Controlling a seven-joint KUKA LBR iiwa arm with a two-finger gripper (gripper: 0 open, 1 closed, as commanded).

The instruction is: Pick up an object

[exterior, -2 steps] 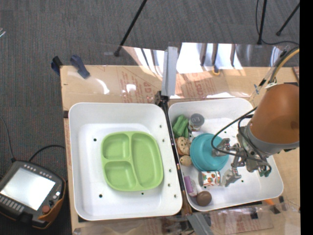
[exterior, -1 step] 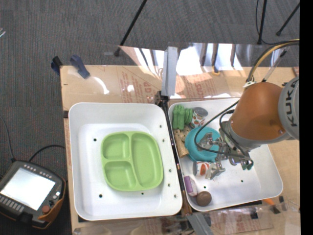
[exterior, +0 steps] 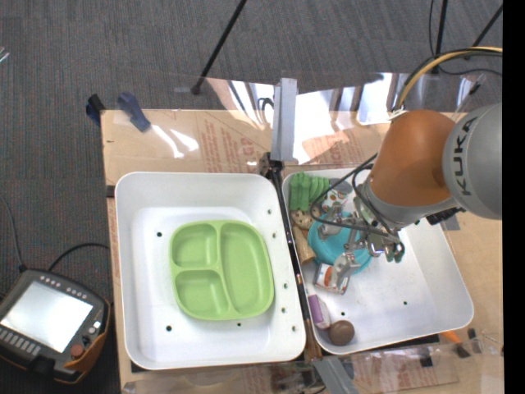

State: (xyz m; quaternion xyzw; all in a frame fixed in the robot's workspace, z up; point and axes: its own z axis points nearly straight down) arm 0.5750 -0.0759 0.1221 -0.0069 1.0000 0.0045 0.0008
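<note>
From above, the hand hangs low in the right white bin, over a teal round plastic object by its left wall, directly beneath; whether it grips, I cannot tell.

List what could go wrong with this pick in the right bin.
1. The gripper hangs over crowded things: a teal object, a green item, a small white and orange piece. It may nudge neighbours or catch two.
2. These lie near the right bin's left wall, which could block a finger.
</note>
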